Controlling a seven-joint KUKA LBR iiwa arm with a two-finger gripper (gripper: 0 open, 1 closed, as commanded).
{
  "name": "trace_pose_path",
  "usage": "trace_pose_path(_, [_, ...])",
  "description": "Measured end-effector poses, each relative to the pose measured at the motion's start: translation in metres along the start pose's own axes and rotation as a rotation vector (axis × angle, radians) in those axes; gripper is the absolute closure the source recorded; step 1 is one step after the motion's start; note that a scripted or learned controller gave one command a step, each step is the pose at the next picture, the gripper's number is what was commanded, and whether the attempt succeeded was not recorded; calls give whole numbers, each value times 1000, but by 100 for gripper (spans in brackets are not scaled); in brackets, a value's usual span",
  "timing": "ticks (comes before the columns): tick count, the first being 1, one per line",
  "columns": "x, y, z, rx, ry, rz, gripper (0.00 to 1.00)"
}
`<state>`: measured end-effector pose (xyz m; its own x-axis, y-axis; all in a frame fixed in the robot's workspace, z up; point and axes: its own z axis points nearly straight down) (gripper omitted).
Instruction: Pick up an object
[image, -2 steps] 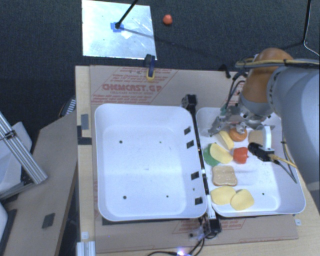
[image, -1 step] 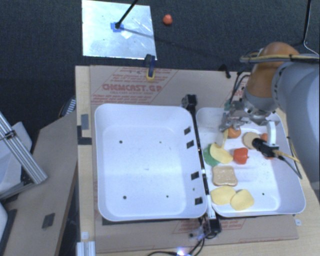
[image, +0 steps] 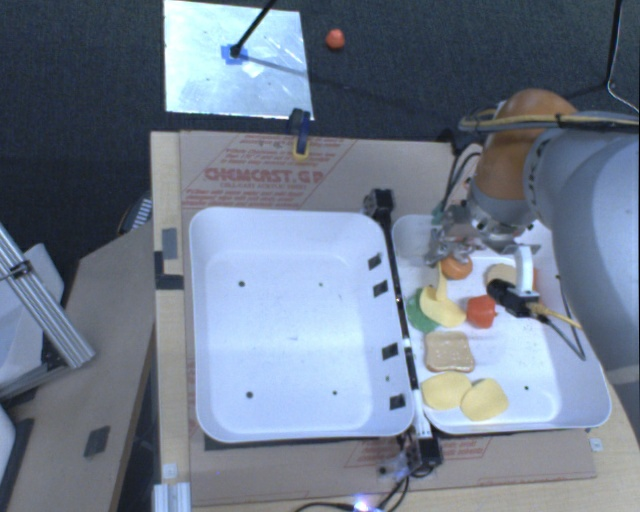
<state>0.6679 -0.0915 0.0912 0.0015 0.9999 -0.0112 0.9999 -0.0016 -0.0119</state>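
I see the pincer low in the right bin, just above a small orange piece. Its opening: cannot tell. Risk: crowded toy food, so closing may nudge the yellow wedge or miss.

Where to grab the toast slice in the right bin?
Probably from straight above, closing the tool across the two long side edges of the toast slice. It lies flat. The yellow pieces crowd its near edge and the banana-like piece its far edge.
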Motion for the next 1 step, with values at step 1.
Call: trace_pose_path(1, [99, 1, -100, -20, 13, -12, 100])
